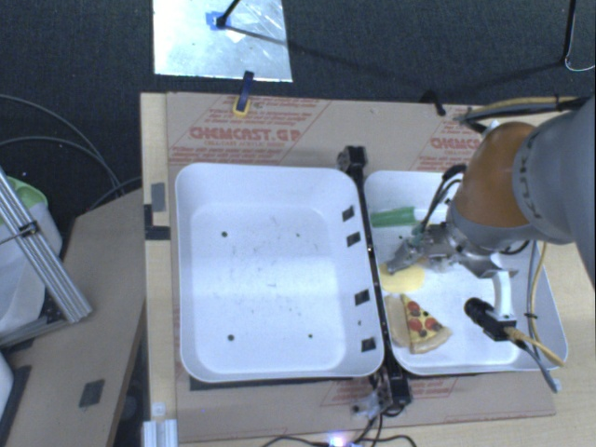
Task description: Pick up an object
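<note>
Toys sit in the white bin on the right [456,359]. Closest to the camera is a pizza slice [422,325], lying flat on the bin floor near the middle wall. Because it lies so flat, a claw coming from above would have to catch its thin edges, and that looks hard. Just behind it is a soft-looking yellow thing [411,278]. The gripper [410,255] is down low right over it, touching it or very close. I think this is the thing the robot is going for, since the claw points straight down at it. I cannot tell if the claw is spread, pressed together, or pinching the yellow thing, because that part is too small and blurry. The fat grey and orange arm [507,189] bends in from the right and leans over the bin so the claw can point down. A bit further back, a green strip [392,217] lies by the middle wall, apart from the claw. The other bin [270,277] sits right beside this one, maybe as a place to drop things. Both rest on brown cardboard [279,130] with red letters, likely to keep the bench safe. Furthest away, a shiny sheet [223,26] lies on the dark floor.
</note>
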You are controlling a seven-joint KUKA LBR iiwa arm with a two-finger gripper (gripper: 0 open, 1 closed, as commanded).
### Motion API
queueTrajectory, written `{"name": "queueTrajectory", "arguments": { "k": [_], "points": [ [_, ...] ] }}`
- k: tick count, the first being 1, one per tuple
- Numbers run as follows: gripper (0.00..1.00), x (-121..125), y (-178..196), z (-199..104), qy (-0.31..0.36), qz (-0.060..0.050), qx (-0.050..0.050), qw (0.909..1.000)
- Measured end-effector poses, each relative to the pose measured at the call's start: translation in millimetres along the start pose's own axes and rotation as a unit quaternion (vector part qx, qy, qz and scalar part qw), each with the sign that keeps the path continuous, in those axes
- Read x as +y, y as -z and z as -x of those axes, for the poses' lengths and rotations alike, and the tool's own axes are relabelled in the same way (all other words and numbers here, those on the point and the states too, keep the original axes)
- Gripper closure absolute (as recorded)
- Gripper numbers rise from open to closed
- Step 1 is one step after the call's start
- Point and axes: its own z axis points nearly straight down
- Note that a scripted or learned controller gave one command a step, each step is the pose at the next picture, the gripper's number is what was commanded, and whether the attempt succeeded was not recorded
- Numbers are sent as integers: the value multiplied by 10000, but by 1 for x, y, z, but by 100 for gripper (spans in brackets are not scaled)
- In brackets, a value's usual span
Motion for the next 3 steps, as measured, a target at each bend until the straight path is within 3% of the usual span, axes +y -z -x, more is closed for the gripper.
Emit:
{"name": "queueTrajectory", "arguments": {
  "k": [1, 2, 3],
  "points": [
    [100, 2, 13, 1, 0, 31, -6, 10000],
    [100, 2, 103, -77, 63, 60, 9, 10000],
    [100, -12, 115, -223, 95, 24, 34, 9999]
  ]
}}
